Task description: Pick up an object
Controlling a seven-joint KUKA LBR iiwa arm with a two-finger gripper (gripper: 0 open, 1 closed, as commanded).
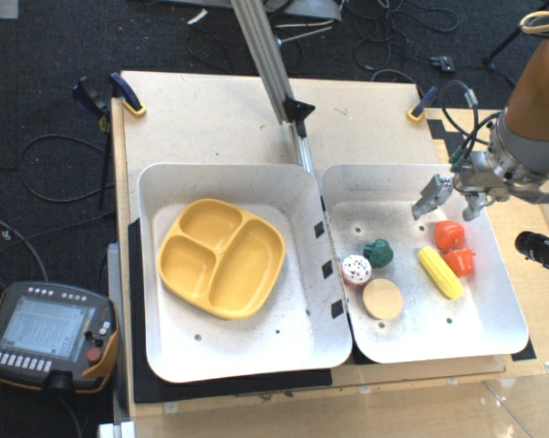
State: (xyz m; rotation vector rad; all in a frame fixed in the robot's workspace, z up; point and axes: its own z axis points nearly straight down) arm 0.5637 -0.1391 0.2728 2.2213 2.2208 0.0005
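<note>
Camera view shows the pincer (452, 199) released and holding nothing, above the right bin (493, 340) just beside the red tomato (449, 234), so the approach step is in hand, and next it needs to descend and clench.

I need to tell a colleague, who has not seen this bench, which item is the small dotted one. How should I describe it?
Look at the right white bin, the one without the yellow divided plate. Near its left wall, a small round white ball with dark dots lies between a green toy and a tan flat disc. It is the only spotted item; its neighbours are plain coloured.
</note>
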